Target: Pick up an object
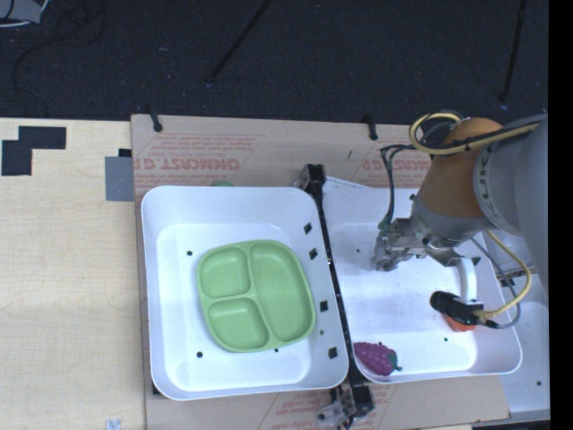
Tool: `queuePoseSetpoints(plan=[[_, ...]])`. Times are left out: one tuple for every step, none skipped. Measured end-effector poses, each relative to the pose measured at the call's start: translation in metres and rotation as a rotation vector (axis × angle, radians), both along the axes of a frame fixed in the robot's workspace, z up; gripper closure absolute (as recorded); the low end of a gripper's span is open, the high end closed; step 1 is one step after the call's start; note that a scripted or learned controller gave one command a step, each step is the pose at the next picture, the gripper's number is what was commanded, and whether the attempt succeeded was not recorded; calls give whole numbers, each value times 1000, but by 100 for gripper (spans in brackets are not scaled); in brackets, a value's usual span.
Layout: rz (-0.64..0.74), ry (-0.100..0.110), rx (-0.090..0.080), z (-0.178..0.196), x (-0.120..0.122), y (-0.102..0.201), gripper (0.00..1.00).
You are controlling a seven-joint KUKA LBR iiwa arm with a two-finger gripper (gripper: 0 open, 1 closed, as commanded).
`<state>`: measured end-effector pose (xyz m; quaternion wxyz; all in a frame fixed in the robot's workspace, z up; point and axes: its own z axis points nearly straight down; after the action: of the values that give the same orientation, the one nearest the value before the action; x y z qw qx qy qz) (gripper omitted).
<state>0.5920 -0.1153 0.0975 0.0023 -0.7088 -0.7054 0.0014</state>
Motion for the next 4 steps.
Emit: queuePoseSetpoints(plan=[[-2, -6, -1, 43, -2, -4, 100], [6, -10, -2, 104, 6, -3, 100], [6, -10, -2, 165, 14, -1, 100], [7, 0, 0, 149, 0, 54, 100]])
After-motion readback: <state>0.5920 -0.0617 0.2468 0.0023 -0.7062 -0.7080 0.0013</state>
